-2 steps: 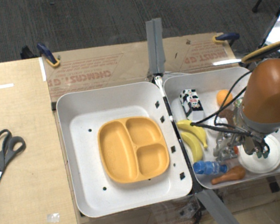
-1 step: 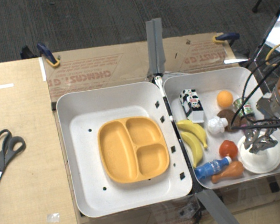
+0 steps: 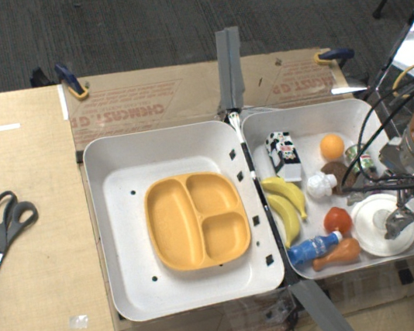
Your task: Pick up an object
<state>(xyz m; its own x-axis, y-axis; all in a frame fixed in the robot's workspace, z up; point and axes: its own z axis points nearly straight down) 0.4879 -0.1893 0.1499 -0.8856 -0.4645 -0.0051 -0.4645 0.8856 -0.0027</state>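
Note:
My gripper (image 3: 399,221) hangs over a round white plate (image 3: 374,235) in the front right corner of the right bin (image 3: 304,111). Nothing shows held in it. To its left lie a red tomato (image 3: 337,219), a blue bottle (image 3: 312,248) and an orange-brown drumstick-shaped toy (image 3: 338,254). Further back are a white ball-like object (image 3: 320,186), a brown object (image 3: 337,171), an orange (image 3: 332,146) and a black-and-white carton (image 3: 283,152). Two bananas (image 3: 286,204) rest along the bin's left wall. A greenish can (image 3: 361,158) sits partly behind cables.
The left bin (image 3: 121,238) holds a yellow divided plate (image 3: 197,220). Black cables (image 3: 372,121) arc over the right bin's back right corner. Scissors (image 3: 4,228) lie on the wooden bench at far left. A grey divider bar (image 3: 230,66) rises between the bins.

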